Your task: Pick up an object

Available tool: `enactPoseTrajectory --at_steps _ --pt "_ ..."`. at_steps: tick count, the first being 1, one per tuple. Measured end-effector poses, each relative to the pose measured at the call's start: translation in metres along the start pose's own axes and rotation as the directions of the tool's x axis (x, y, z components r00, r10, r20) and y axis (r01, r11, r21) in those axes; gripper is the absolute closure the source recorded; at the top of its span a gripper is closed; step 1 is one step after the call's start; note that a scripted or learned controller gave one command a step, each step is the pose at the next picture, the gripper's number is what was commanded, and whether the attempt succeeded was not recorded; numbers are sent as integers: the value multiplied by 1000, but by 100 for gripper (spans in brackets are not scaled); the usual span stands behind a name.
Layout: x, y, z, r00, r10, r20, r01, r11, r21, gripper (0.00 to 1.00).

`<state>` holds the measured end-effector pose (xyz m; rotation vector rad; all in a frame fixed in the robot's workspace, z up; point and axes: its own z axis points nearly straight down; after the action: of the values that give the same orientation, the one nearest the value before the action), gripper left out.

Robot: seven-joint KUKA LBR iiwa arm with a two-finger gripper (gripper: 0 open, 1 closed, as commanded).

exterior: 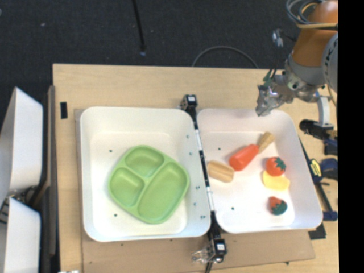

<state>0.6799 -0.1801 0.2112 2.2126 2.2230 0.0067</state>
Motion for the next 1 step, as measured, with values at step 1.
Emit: enactPoseTrajectory --at_steps 1 --pt "-1 1 -16 1000 -2 -1 2 1000 2 100"
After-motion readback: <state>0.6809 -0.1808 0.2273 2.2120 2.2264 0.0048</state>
